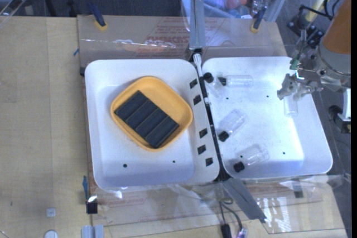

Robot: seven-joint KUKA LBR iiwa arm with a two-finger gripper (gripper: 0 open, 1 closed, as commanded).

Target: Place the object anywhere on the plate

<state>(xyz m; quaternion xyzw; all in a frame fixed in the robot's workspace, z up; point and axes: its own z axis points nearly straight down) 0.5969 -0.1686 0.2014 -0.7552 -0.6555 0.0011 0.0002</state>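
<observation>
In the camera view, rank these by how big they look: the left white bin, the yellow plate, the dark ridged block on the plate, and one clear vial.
1. left white bin
2. yellow plate
3. dark ridged block
4. clear vial; the three vials look about alike.

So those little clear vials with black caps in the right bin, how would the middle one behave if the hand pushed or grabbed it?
The middle vial lies on its side and looks cylindrical, so a push would probably roll it across the right bin. Its clear, glossy wall suggests it may be light and slippery in the hand. Probably stiff, not floppy.
</observation>
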